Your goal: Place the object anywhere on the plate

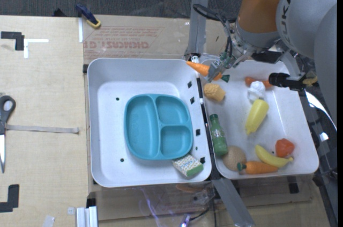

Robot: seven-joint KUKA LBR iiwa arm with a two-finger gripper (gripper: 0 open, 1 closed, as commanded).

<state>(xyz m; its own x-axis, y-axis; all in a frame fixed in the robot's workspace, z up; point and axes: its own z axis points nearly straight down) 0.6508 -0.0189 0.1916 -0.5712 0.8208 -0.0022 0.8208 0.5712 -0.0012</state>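
Gripper [217,71] clenched on carrot [198,66] at right bin's [300,129] far-left corner; plate [158,126] centred in left bin [102,124].

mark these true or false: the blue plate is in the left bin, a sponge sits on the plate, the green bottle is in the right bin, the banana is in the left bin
1. The blue plate lies in the left bin. True.
2. A sponge sits on the plate. False: the sponge lies on the bin floor beside the plate's near corner.
3. The green bottle lies in the right bin. True.
4. The banana is in the left bin. False: the banana lies in the right bin, near the red tomato.
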